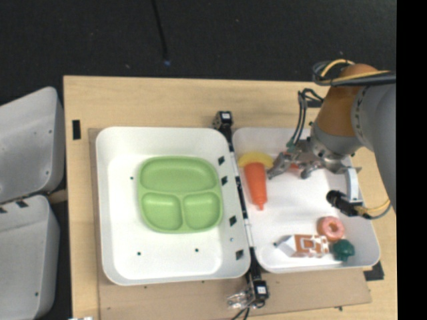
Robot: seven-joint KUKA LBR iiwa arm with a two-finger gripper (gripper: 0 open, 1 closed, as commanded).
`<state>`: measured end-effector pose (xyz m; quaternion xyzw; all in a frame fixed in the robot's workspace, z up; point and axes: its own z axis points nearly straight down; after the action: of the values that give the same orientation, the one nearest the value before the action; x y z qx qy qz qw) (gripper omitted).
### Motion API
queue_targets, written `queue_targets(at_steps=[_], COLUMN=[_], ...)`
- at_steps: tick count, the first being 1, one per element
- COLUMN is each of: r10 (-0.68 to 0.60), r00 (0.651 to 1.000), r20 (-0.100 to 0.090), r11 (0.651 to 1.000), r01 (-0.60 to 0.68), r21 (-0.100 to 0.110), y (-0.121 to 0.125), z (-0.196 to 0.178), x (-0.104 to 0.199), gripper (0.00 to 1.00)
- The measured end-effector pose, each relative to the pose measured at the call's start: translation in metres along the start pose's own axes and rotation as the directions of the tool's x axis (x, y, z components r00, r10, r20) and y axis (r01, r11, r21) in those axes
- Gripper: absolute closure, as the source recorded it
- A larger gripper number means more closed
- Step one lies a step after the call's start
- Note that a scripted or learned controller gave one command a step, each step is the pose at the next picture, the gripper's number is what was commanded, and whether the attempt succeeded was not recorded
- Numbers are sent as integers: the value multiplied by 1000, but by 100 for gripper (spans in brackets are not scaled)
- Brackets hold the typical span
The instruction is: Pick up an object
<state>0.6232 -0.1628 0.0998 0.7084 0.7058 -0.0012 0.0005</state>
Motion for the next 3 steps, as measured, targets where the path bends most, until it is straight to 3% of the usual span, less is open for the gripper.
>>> queue_targets(at_steps=[1,2,3], r10=[2,-1,-7], r00=[1000,1000,1000], r20=[1,-1,0], r11=[1000,1000,1000], r01=[-2,1,7], r21=[-5,-6,-10], y=[1,-7,0], z=[-13,-67,-128], x=[-1,-7,-1], gripper=[100,100,100])
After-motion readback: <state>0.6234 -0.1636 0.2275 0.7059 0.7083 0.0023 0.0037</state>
